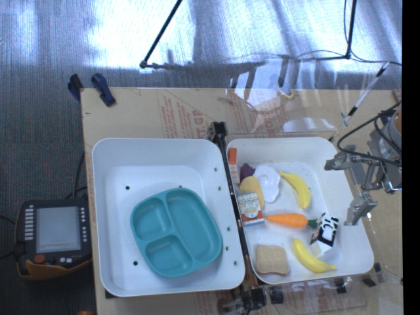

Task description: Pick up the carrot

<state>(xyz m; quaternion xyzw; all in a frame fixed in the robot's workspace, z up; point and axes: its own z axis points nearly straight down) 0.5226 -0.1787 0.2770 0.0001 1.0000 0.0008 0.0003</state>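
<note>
The orange carrot, green top pointing right, lies flat in the middle of the right bin. My gripper hovers over that bin's right edge, to the right of the carrot and a little farther back, well apart from it. Its two grey fingers are spread wide, so it is open with nothing between them.
Around the carrot lie two bananas, a bread slice, a black-and-white carton, a small juice box, a fried egg and a purple item. The left bin holds a teal divided plate.
</note>
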